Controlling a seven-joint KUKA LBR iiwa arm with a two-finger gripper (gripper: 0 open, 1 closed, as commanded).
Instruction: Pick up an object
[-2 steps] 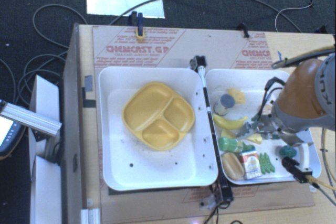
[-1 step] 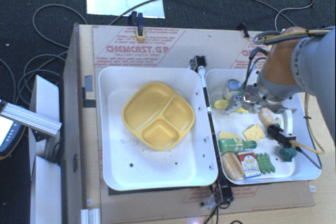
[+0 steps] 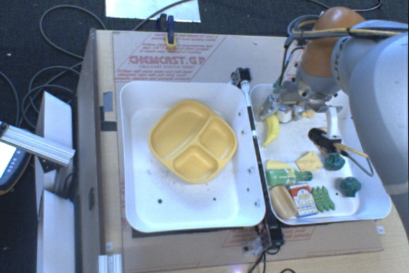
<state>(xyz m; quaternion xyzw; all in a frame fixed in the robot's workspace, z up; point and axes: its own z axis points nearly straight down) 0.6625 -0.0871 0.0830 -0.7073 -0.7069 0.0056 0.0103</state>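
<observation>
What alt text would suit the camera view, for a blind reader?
The grey arm reaches in from the right, with its gripper at the far end of the right bin, beside a banana. Small toy foods lie nearer in that bin, and the left bin holds a yellow divided plate.

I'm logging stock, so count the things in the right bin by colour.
Yellow: 2, banana, wedge
Green: 4, bottle, pod, broccoli, floret
Red: 1, box
Tan: 1, bun
Total: 8
A pale piece beside the bottle is unclear, uncounted.
</observation>
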